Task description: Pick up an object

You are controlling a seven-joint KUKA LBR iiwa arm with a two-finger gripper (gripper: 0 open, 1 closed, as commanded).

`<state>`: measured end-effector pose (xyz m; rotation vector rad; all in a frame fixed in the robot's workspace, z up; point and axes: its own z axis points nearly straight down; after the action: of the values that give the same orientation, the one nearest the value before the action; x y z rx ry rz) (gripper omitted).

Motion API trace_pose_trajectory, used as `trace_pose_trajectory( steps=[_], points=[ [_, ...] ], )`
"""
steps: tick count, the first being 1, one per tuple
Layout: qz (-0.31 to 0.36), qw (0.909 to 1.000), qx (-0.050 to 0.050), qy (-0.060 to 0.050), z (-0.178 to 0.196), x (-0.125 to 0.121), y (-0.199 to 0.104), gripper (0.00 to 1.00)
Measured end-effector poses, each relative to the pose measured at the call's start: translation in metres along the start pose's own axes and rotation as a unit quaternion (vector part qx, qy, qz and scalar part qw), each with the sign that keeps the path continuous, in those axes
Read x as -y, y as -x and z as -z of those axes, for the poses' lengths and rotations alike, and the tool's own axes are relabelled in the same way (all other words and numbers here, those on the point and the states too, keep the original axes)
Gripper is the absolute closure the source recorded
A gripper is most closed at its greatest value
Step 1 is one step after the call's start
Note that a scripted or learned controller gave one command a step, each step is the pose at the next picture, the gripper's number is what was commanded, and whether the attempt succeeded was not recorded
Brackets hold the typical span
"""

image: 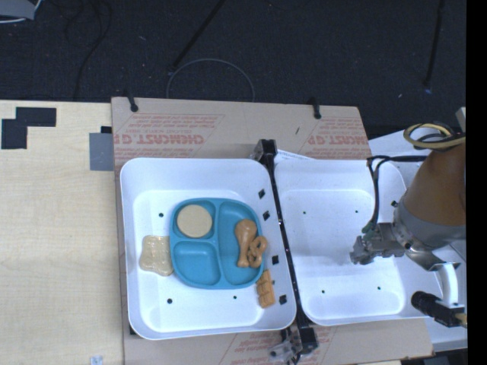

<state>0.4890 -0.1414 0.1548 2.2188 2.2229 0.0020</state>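
In the left bin (pixel 144 188) lies a blue divided tray (pixel 199 268). A round tan disc (pixel 193 220) rests in its upper left compartment and a brown pretzel-like piece (pixel 249 243) in its right one. A pale tan toast-like piece (pixel 156 255) lies just left of the tray, and a small orange-brown piece (pixel 265 289) sits at the tray's lower right. My gripper (pixel 365 251) hangs over the right part of the right bin (pixel 327 204), far from all these objects. Nothing shows between its fingers.
A black divider bar (pixel 278 234) runs between the two bins. Cardboard (pixel 228 131) lies under the bins, with a wooden bench top (pixel 53 234) to the left. The arm's orange band (pixel 441 188) and cables (pixel 426 135) sit at the right edge.
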Motion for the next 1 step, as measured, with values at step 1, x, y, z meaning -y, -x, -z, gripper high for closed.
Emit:
trace_pose_trajectory(
  steps=[1],
  points=[
    [0.0,1.0,0.0,0.001,0.0622,0.0032,0.0006,1.0]
  ],
)
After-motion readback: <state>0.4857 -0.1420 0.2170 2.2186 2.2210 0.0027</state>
